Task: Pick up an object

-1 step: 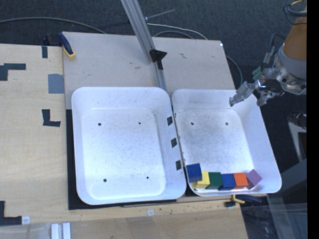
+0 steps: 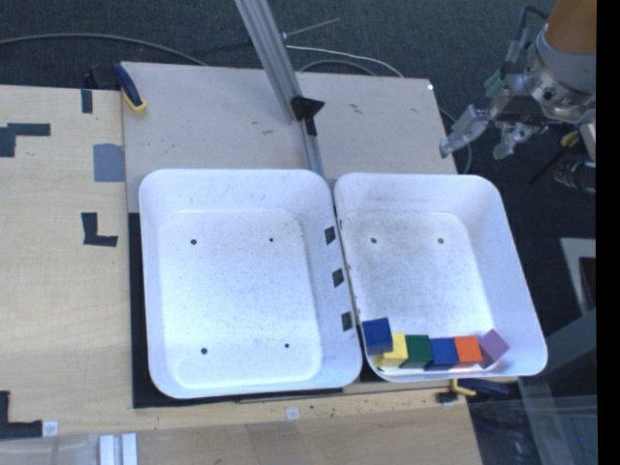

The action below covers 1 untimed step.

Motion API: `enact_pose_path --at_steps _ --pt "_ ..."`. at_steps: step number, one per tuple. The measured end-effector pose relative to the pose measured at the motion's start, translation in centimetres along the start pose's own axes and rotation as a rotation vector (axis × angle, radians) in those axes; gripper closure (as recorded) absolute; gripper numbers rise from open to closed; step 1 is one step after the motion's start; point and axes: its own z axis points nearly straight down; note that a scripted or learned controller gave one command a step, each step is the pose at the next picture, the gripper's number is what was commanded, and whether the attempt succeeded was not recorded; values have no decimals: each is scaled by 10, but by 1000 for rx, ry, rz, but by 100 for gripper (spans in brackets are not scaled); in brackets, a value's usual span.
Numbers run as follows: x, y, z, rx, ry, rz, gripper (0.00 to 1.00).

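Note:
Several small blocks lie in a row along the near wall of the right bin (image 2: 484, 201): a blue block (image 2: 377, 334) on a yellow one (image 2: 392, 357), then a green block (image 2: 418, 349), another blue block (image 2: 444, 352), an orange block (image 2: 468, 350) and a purple block (image 2: 493, 344). My gripper (image 2: 481, 136) hangs at the upper right, beyond the far right corner of the right bin and well away from the blocks. Its fingers are spread open with nothing between them.
The left bin (image 2: 155, 192) sits beside the right one. A slanted metal rail (image 2: 271, 46) runs from the top down to the gap between the bins. A yellow-handled clamp (image 2: 129, 88) rests at the board's far left corner.

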Motion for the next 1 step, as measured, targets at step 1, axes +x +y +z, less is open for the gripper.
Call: enact_pose_path --at_steps 1 --pt "37 -30 -35 4 2 1 0"
